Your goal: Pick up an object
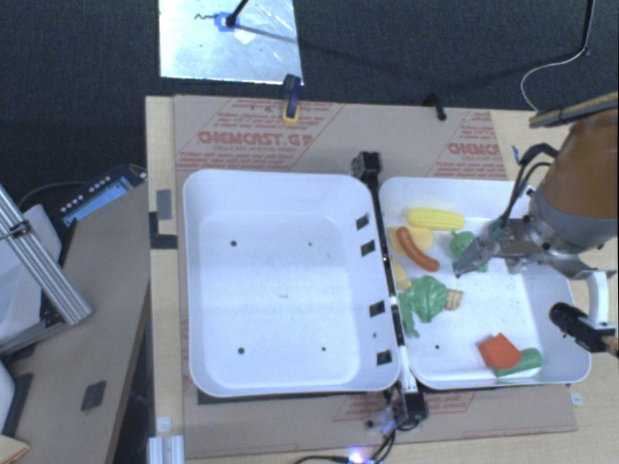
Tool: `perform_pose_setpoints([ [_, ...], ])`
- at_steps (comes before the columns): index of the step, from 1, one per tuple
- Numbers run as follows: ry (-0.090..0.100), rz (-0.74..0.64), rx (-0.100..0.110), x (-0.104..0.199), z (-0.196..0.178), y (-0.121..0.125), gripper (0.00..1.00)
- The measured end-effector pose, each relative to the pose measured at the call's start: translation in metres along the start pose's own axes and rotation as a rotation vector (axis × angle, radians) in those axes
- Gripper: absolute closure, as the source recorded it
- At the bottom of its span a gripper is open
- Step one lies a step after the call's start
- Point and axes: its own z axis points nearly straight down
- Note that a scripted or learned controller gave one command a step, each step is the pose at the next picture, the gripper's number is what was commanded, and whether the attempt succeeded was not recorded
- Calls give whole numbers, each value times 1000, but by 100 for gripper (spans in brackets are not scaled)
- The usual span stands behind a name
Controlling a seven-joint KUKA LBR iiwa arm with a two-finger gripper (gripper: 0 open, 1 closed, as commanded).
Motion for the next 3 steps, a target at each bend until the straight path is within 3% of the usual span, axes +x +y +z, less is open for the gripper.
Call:
perform_pose_setpoints([
  [1, 4, 2, 6, 13, 121, -24, 0],
  [2, -1, -5, -5, 33, 115, 31, 0],
  [3, 0, -1, -2, 32, 105, 30, 100],
])
